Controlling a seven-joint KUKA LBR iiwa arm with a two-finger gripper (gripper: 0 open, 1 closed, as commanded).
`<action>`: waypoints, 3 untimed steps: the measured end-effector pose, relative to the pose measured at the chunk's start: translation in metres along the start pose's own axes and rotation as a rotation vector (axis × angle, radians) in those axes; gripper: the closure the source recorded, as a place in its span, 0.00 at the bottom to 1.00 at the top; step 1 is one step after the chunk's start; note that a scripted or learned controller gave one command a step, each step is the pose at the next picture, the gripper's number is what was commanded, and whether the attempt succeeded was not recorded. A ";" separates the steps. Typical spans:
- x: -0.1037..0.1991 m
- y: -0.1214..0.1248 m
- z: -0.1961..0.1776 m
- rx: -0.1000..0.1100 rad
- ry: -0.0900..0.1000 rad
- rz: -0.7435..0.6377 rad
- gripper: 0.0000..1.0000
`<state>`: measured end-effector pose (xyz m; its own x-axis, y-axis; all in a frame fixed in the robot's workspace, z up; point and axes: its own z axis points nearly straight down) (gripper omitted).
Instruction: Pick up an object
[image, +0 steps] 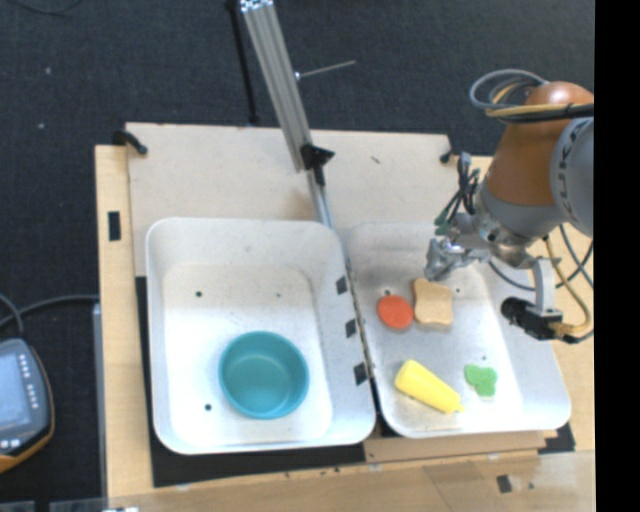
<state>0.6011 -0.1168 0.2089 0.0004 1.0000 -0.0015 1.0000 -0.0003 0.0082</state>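
A: Where is the arm?

B: The grey KUKA arm with the orange band (530, 150) reaches in from the right, and its two-finger gripper (440, 262) hangs over the rear part of the right shallow white bin (530, 400). I cannot tell whether it is open or closed; the tips are too small and dark against the bin.

A: What lies under it?

B: A tan, square, bread-like block (433, 303) sits just below the gripper tip, very close; contact cannot be made out. Touching that block on its left is a round orange-red piece (395, 312).

A: Anything else in that bin?

B: 2 more things toward the front: a yellow wedge-shaped block (427, 387), lying at a slant, and a small green lumpy piece (481, 380) just to its right, apart from it.

A: And the other bin?

B: The left shallow white bin (180, 260) holds 1 teal round bowl (263, 374), upright, near its front.
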 end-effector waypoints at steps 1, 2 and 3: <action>-0.001 0.001 -0.023 0.004 0.001 -0.003 1.00; 0.050 0.007 -0.025 0.005 0.003 -0.007 1.00; 0.099 -0.006 -0.034 0.007 0.004 -0.008 1.00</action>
<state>0.5946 -0.0182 0.2432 -0.0073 1.0000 0.0024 1.0000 0.0073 0.0015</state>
